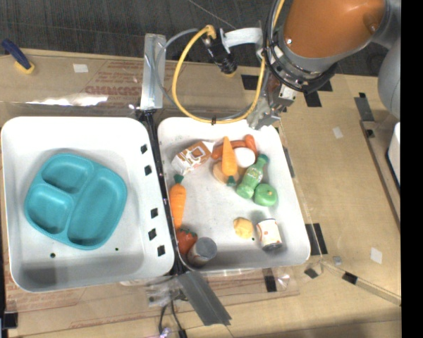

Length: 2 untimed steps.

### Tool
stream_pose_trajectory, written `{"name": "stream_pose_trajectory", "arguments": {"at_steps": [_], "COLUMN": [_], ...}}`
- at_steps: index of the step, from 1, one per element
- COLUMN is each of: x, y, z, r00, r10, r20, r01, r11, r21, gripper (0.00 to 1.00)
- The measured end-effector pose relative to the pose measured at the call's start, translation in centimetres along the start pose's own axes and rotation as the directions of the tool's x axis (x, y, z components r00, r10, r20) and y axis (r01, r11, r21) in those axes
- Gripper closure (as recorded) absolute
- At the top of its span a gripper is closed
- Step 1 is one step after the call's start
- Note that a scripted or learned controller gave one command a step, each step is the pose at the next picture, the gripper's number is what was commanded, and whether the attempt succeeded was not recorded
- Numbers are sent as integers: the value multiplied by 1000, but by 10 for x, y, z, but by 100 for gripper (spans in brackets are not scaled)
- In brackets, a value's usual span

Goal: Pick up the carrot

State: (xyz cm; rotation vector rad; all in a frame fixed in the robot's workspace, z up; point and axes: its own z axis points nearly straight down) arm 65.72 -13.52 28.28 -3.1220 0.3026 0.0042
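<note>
Camera view from above, gripper [266,115] over the far rim of the right bin [296,217], grasping nothing, whether its grip is released or clenched I cannot tell, carrot [177,201] lying near the bin's left wall, teal divided plate [75,200] in the left bin [14,146]

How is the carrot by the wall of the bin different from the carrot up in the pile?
The carrot by the left wall lies alone on the right bin's floor; the carrot in the pile rests on other toys, touching them. The wall carrot's green top points up; the pile carrot's green end points down, its tip up. Both are orange and lie roughly lengthwise in the bin.
</note>
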Motion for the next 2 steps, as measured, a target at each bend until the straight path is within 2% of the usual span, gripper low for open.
{"name": "stream_pose_trajectory", "arguments": {"at_steps": [1,2], "x": [3,15], "y": [24,71], "z": [58,60], "r00": [942,1000], "r10": [336,1], "r20": [4,-6], "r01": [-336,-1], "r11": [942,1000], "r21": [-4,-1], "gripper": [100,100]}}
